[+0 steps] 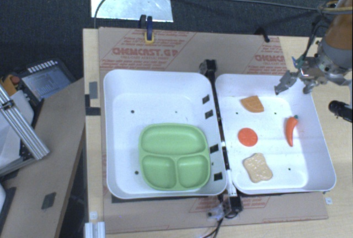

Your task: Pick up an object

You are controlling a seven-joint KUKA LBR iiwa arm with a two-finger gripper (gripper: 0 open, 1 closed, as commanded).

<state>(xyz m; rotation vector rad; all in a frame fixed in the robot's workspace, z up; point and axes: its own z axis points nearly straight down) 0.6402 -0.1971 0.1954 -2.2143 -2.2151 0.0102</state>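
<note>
The right bin [317, 168] holds several small items: an orange-brown piece [252, 104] at the back, a red round slice [247, 136] in the middle, a beige toast-shaped piece [257, 167] at the front, and an orange carrot [290, 129] on the right. My gripper [297, 83] hangs over the back right corner of that bin, above and right of the orange-brown piece. Its two fingers stand spread apart, with nothing between them.
The left bin [118, 121] carries a green divided plate [174, 156] at its front. A black divider with clips [217, 121] runs between the bins. Cables cross the back of the bench, and a clamp [148, 29] sits at the far edge.
</note>
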